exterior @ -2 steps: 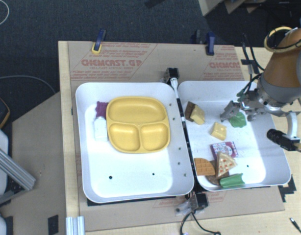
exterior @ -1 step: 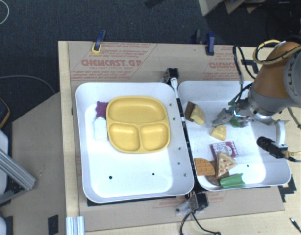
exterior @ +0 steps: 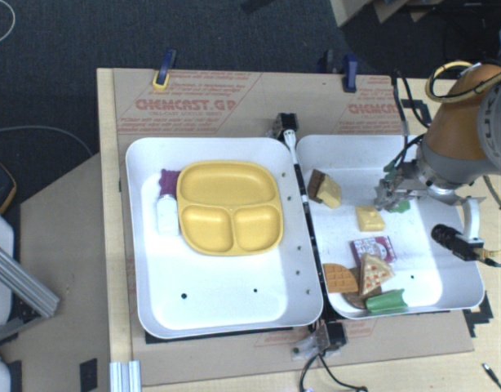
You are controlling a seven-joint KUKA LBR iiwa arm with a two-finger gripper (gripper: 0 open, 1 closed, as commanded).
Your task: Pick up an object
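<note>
My gripper [exterior: 390, 194] is low over the upper middle of the right bin [exterior: 446, 292], reaching in from the right. A small green thing [exterior: 400, 207] shows just beneath it; whether it is held cannot be told. A yellow block [exterior: 370, 219] lies just below and left of the gripper. A tan and brown wedge [exterior: 324, 190] sits near the bin's left wall. Toward the front lie a purple packet [exterior: 373, 247], a pizza slice [exterior: 375, 273], a round waffle [exterior: 339, 278] and a green piece [exterior: 386, 302].
The left bin [exterior: 226, 300] bears a yellow divided plate [exterior: 230, 207], with a purple thing [exterior: 169, 180] and a white bottle [exterior: 166, 215] at its left side. Clamps [exterior: 349, 72] hold the cardboard base at the back edge.
</note>
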